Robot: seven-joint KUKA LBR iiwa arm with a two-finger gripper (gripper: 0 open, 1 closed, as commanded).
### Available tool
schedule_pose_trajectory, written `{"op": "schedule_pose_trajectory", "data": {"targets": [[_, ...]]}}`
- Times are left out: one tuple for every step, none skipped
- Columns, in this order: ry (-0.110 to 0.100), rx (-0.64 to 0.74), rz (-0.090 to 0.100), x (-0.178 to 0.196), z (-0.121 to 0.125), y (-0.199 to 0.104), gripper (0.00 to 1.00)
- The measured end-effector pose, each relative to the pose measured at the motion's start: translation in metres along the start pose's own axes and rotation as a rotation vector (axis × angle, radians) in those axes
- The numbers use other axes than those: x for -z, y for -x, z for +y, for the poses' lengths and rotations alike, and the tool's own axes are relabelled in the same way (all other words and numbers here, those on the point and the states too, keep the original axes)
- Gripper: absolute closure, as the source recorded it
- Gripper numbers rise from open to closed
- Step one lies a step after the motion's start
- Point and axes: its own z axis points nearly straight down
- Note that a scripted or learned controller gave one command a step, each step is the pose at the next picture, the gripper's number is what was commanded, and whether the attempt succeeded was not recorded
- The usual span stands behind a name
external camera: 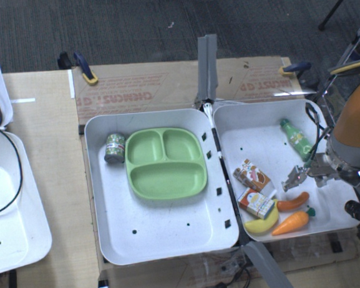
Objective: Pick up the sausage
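Sausage [293, 202] lies in the right bin [254, 130], near its front right, just above the carrot [291, 222] and right of the banana [262, 223]. Pincer [294, 178] hangs just above it, fingers apart, holding nothing.

arm [354, 125]: cut off by the right edge; the orange band and wrist show, the rest lies out of frame
gripper [294, 178]: small and dim; finger spacing cannot be told
green bottle [297, 139]: lower end hidden behind the wrist and cables
banana [262, 223]: upper part covered by a small carton [256, 203]
carton labels: print too small to read
can [114, 148]: label pattern too small to make out
white tub [9, 199]: left part cut off by the left edge
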Motion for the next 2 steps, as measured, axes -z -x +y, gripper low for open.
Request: {"op": "schedule_pose_trajectory", "data": {"targets": [[0.013,-0.018,-0.003,-0.0176,-0.0216,-0.028,0.0],[0.011,-0.018,-0.003,-0.0115,-0.0206,-0.0282,1.0]]}}
